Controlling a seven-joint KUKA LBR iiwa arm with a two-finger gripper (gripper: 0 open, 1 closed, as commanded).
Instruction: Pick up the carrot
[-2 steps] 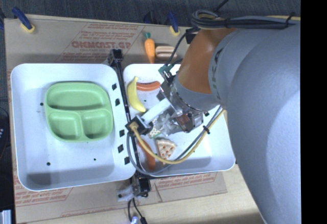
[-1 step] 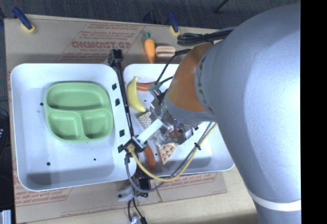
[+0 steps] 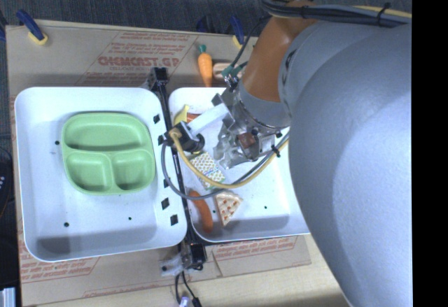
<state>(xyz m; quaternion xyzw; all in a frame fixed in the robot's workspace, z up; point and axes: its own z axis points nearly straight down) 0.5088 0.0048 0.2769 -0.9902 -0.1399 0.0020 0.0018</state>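
The carrot, orange with a green top, lies on the brown cardboard just behind the right bin's back rim, outside both bins. My gripper hangs low over the middle of the right bin, well in front of the carrot and not touching it. The wrist and the large grey arm cover much of that bin.
The left bin holds a green divided plate. At the right bin's front lie a sausage and a toy pizza slice; a checkered piece sits by the gripper, and something yellow lies at the back left corner.
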